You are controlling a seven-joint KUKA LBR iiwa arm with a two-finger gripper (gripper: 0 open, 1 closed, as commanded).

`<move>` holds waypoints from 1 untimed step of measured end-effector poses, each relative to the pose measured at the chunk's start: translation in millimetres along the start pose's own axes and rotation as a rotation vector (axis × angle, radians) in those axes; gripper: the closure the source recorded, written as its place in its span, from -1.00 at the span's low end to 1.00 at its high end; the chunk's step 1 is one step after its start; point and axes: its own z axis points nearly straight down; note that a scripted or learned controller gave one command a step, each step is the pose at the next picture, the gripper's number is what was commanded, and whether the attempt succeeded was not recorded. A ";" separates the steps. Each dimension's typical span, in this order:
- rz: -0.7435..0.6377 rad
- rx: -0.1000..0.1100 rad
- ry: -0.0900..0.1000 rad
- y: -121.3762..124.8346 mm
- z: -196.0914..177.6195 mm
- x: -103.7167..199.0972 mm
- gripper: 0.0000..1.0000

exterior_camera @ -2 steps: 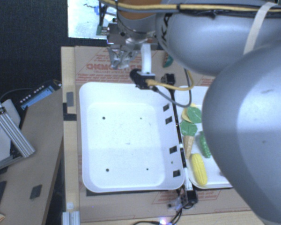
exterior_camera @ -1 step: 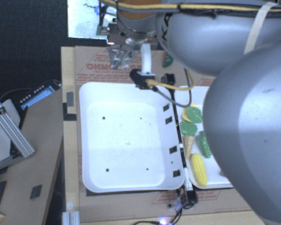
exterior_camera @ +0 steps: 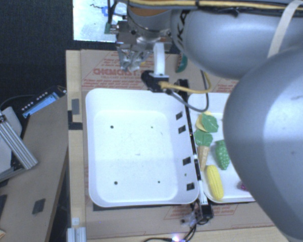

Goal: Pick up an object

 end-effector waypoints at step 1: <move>0.000 0.001 0.000 0.0 0.0 -0.1 1.00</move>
